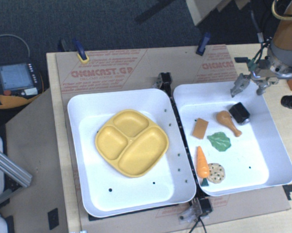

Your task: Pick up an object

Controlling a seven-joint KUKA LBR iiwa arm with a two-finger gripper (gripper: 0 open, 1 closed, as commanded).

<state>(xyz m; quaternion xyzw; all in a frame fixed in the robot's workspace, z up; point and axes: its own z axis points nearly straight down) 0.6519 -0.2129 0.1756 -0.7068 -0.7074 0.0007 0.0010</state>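
My gripper point(250, 85) hangs over the far right corner of the right bin point(252, 153), its two fingers spread open with nothing between them. Just below it lies a black block point(239, 113), touching a toy chicken drumstick point(228, 121). Further left sits an orange-brown block point(201, 128). A green leafy piece point(219, 141) lies mid-bin. A toy carrot point(202, 162) and a chocolate-chip cookie point(216, 173) rest by the near left corner.
The left bin point(86, 120) holds a yellow divided plate point(133, 142). Both bins rest on a brown board point(132, 69) held by clamps point(82, 52) at the back. A teach pendant point(15, 81) lies off the bench, far left.
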